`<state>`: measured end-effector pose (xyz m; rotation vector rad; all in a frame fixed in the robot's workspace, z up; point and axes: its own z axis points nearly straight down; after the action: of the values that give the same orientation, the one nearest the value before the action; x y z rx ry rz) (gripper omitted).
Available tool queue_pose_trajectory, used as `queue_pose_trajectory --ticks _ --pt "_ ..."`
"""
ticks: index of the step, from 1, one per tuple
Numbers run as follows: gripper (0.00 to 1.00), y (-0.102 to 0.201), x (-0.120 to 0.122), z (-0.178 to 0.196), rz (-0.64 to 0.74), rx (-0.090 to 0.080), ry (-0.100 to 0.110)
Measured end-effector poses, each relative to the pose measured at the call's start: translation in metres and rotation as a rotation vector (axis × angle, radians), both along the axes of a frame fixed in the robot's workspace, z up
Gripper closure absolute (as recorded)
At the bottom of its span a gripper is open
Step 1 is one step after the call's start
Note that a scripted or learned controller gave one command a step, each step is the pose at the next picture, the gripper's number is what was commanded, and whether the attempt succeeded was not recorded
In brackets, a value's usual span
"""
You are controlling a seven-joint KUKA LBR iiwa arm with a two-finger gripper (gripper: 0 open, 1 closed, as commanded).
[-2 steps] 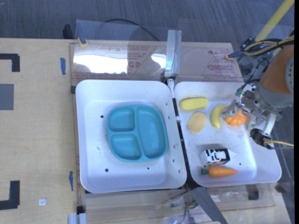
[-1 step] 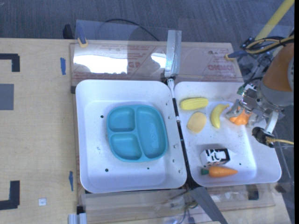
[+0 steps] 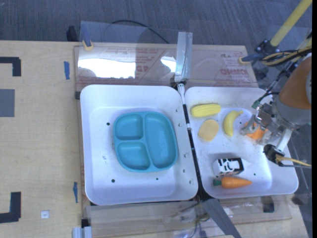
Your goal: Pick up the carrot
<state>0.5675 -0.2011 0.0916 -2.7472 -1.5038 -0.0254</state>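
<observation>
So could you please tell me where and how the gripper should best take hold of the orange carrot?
Grip the orange carrot across its thick middle, coming from above. It lies flat, lengthwise left to right, near the front wall of the right white bin; the black-and-white block sits close behind.

Black-and-white carton (image 3: 229,165) touching carrot (image 3: 235,182) on its far side, open floor rightward.

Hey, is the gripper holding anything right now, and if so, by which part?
It cannot be told. The gripper sits over the right bin beside the banana, its tips blurred. The carrot lies apart, untouched.
</observation>
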Motion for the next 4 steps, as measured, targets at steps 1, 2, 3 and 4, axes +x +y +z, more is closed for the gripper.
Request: queue_pose_trajectory --ticks 1,2,3,4 --pt "1.00 0.033 0.017 0.109 0.006 -0.017 0.001" --pt "1.00 0.042 0.026 0.183 -0.055 -0.017 0.004" --pt "0.00 0.042 0.025 0.180 -0.056 -0.017 0.011" --pt "0.00 0.021 0.031 0.074 0.067 -0.013 0.021"
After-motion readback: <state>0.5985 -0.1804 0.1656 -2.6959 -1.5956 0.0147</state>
